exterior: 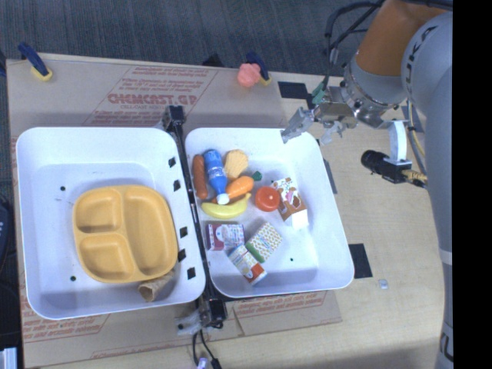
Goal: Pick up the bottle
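The bottle (217, 175) is small and blue with a white cap, lying in the right bin (327, 206) near its upper left, between a hot dog (200, 175) and a carrot (240, 187). My gripper (309, 126) hovers over the right bin's far right corner, well to the right of the bottle and apart from it. Its two fingers stand spread with nothing between them.
The right bin also holds a banana (224, 209), a tomato (267, 198), a bread piece (236, 162) and several small cartons (265, 241). The left bin (38, 167) holds a yellow divided plate (123, 233) and a cone (156, 287). A pink toy (249, 74) lies behind the bins.
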Controlling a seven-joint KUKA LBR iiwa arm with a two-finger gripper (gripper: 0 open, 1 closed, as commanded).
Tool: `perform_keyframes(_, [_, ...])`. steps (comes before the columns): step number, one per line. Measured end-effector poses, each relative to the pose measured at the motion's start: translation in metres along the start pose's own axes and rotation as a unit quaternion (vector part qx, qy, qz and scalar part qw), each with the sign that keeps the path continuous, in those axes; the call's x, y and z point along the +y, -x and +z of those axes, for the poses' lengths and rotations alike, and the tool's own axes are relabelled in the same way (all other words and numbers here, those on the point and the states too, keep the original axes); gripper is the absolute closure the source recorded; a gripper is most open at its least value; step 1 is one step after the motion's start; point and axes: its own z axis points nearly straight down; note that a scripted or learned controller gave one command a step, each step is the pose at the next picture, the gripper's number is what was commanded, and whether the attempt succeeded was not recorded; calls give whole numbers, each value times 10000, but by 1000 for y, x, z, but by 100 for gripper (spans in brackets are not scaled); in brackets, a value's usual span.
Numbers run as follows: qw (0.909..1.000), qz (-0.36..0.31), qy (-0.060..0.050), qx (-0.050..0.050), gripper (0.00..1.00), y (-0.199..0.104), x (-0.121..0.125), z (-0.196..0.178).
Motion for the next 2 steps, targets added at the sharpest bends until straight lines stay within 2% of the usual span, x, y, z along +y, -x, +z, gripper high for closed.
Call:
perform_keyframes(1, [9999, 153, -5, 5, 0, -43, 14, 177])
perform_keyframes(2, [9999, 132, -13, 7, 100, -43, 14, 166])
